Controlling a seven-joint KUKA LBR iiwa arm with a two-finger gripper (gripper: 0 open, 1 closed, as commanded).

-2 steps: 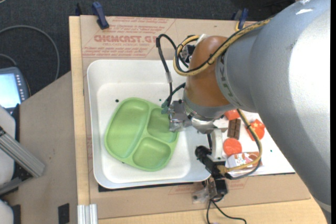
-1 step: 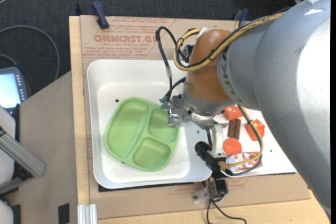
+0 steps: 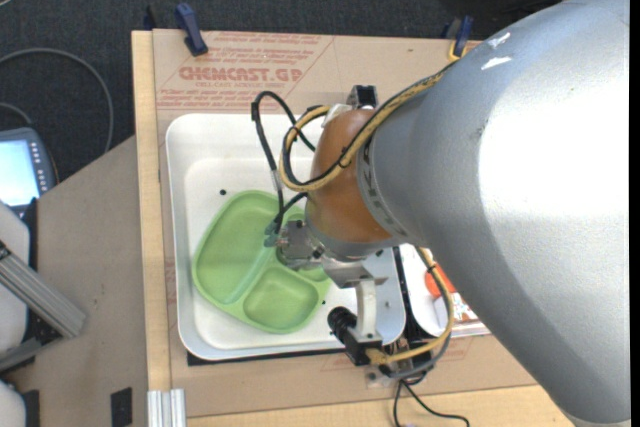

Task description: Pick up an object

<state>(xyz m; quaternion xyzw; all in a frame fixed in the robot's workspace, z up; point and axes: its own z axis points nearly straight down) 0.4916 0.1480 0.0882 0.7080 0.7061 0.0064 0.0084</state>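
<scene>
From above, a green divided plate (image 3: 243,263) lies flat in the left white bin (image 3: 190,215), toward its near left side. The gripper (image 3: 283,240) reaches down over the plate's right edge, seemingly touching its rim, though the wrist hides the contact.

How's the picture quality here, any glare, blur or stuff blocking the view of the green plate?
Camera view: lighting is even and soft, with a pale sheen on the grey arm; the arm looms large and slightly soft near the lens, covering the right bin; the green divided plate in the left bin is sharp, with faint shadow under the end effector, whose tips are too hidden to judge.
</scene>
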